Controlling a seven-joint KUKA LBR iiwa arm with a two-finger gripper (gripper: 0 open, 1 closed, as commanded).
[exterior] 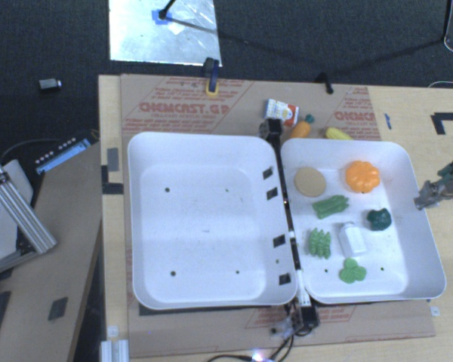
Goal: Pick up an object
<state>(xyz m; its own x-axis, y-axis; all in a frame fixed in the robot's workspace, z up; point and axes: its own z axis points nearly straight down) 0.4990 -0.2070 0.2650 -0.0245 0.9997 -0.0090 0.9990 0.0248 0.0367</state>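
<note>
Approach step — nothing picked yet.
Claw [429, 197], grip state unclear, hangs at the right bin's [419, 183] rim; next, reach inward toward the dark green toy [378, 219] nearest it.

Right bin [408, 225] holds the lot: an orange pumpkin [362, 176] at the far side, a tan round disc [310, 181] to its left, a green pod [330, 206] below, a dark green broccoli [378, 219], a white block [352, 240], a green spiky piece [319, 243], a green clover shape [352, 271] nearest.

Bench [113, 277], lettered cardboard sheet [181, 105] on top, two white bins [204, 145] side by side
</note>
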